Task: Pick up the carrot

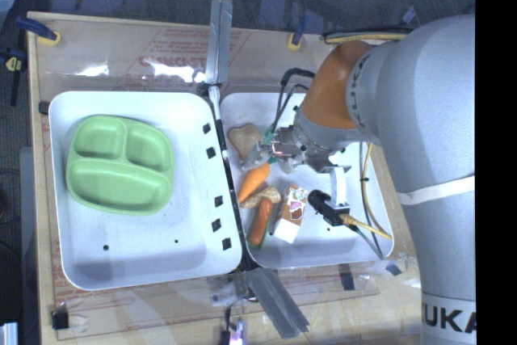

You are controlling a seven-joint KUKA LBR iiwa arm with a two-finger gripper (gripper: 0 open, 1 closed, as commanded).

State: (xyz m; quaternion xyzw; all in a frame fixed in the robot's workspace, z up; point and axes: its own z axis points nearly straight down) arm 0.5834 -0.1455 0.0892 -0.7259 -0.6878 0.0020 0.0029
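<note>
Approach step: I have the gripper [272, 148] just above the carrot [254, 183]; jaw state unreadable. Next: descend slightly left, then close.

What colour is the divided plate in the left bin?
Light green; the camera view shows the plate clearly.

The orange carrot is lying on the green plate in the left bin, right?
Not quite. The camera view shows the carrot lying in the right bin, among other toy foods near the gripper. The green plate sits in the left bin.
</note>
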